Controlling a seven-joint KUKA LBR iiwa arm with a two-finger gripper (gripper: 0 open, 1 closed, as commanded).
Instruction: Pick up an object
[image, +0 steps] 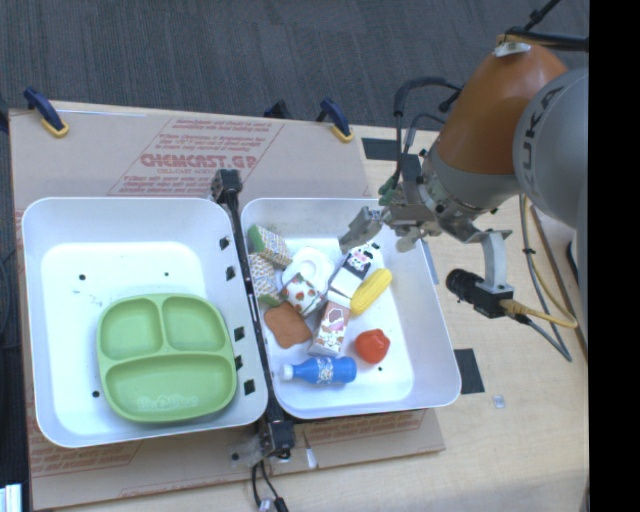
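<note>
In the camera view we count two white bins: the left bin (50, 300) holds one green divided plate (166, 357), and the right bin (425, 340) holds about nine small objects, among them one corn cob (371, 290), one red pepper (372, 346) and one blue bottle (322, 372). The gripper (372, 228) hangs over the right bin's upper edge, grasping nothing we can make out; we cannot tell how its fingers stand. The piled items at the bin's centre overlap and are hard to identify.
</note>
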